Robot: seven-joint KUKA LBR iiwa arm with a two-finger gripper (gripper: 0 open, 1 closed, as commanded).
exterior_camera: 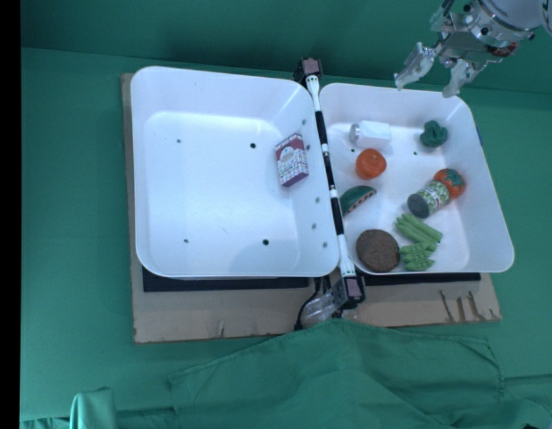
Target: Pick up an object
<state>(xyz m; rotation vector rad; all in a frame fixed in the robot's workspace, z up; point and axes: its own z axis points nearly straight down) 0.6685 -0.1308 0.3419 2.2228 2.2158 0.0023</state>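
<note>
Fingers hang spread and empty above the right bin; best to descend straight over the orange fruit.

Single fixed camera, above the bench, slanted downward, both white bins in frame, moderately far

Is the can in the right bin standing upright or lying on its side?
Lying on its side: the can shows its long labelled side and grey end, on the right bin floor.
</note>
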